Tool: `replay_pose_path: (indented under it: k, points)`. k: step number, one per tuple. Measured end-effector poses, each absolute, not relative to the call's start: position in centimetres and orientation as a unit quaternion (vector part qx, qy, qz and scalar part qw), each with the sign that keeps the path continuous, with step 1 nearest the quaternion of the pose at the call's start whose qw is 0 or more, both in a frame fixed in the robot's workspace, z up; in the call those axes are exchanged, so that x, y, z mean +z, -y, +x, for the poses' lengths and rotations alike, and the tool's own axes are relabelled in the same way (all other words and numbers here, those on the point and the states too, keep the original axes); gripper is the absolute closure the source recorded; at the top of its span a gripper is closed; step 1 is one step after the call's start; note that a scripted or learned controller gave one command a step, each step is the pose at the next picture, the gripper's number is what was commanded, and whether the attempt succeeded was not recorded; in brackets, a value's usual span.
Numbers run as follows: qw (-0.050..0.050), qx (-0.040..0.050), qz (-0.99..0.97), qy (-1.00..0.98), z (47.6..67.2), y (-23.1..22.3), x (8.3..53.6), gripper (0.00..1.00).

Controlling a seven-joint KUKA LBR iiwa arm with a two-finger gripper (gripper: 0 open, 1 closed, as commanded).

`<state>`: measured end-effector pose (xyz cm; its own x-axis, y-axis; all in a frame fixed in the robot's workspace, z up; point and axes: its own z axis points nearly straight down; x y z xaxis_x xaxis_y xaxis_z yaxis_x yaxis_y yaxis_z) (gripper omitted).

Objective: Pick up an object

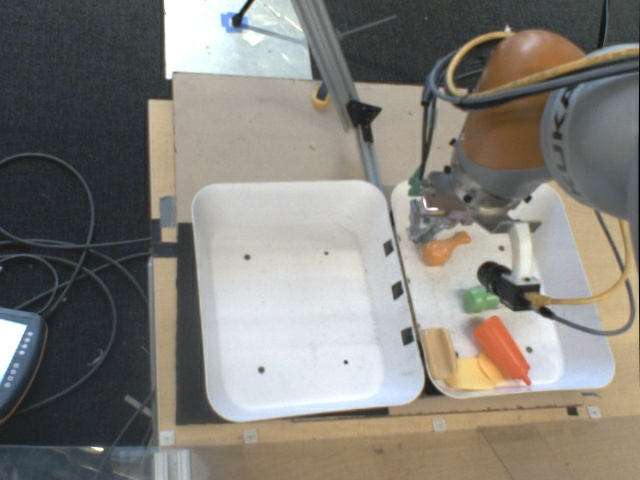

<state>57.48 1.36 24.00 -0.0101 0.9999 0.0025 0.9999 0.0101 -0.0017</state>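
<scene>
The gripper (428, 225) hangs low in the right bin (590, 363), and whether it is open or closed cannot be told. An orange chicken-leg toy (445, 249) lies just beside its tip. Farther off sit a green block (479, 297) and an orange carrot (501, 348).

Two shallow white plastic bins: left bin (215, 268), right bin (585, 363). In the right bin: one orange drumstick-shaped toy (445, 248), one small green block (479, 297), one orange-red cone-shaped toy (501, 348), one pale yellow flat piece (470, 372), one tan wooden block (438, 352).
</scene>
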Motion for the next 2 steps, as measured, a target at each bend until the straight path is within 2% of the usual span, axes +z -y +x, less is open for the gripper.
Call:
replay_pose_path:
  k: [1,2]
  points:
    - [0.001,-0.0011,-0.703,0.711,55.84,-6.51,24.61,1.0]
    - [0.0,-0.0008,-0.706,0.708,55.91,-6.12,24.6,0.0]
